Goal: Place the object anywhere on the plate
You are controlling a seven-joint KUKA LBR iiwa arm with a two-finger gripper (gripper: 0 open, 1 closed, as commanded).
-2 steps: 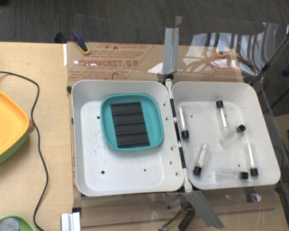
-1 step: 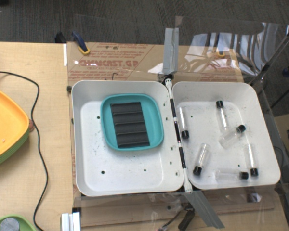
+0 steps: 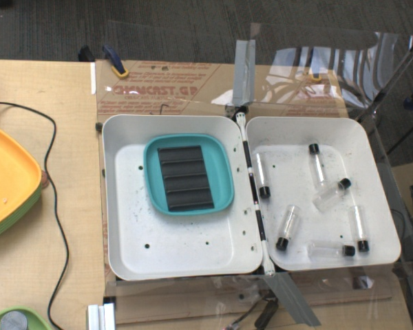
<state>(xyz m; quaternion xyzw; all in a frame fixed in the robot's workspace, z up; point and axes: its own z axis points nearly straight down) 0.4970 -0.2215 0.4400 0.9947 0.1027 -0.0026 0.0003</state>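
Observation:
A teal square plate (image 3: 188,174) with a dark ribbed insert lies in the left white bin (image 3: 124,239), toward its upper middle. In the right white bin (image 3: 375,177) lie several clear tubes with black caps: one along the left wall (image 3: 261,176), one near the top (image 3: 317,163), one at lower centre (image 3: 287,226), one at the right (image 3: 358,227), one along the bottom (image 3: 330,251) and one in the middle (image 3: 332,194).
A yellow dish (image 3: 7,184) and a black cable (image 3: 54,205) lie on the wooden bench at the left. Cardboard (image 3: 165,88) sits behind the bins. A clear plastic sheet and a grey post (image 3: 244,74) stand at the back.

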